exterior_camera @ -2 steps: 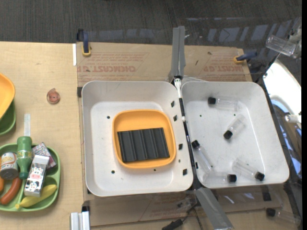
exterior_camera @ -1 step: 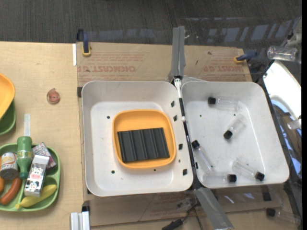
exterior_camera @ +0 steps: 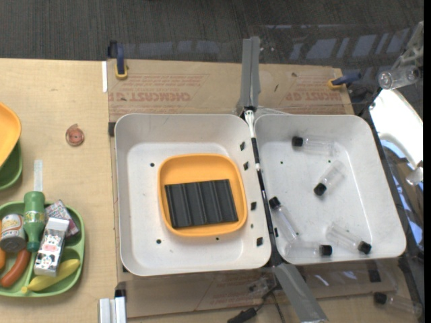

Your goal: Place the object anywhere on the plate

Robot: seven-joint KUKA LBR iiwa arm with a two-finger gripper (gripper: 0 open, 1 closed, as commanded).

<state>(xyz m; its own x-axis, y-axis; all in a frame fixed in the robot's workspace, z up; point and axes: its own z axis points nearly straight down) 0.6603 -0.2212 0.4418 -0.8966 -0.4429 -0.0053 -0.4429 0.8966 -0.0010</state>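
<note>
plate: yellow, in left bin, dark ribbed block on it | vials: five clear, black-capped, in right bin, right of plate, nearest | claw: cannot tell

A smooth, rounded, pale grey-white arm link shows at the right edge.

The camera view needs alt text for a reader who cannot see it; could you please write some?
An orange plate bearing a dark ribbed block sits in the left white bin. The right bin holds several clear black-capped vials. Toy food fills a green tray at far left.
</note>
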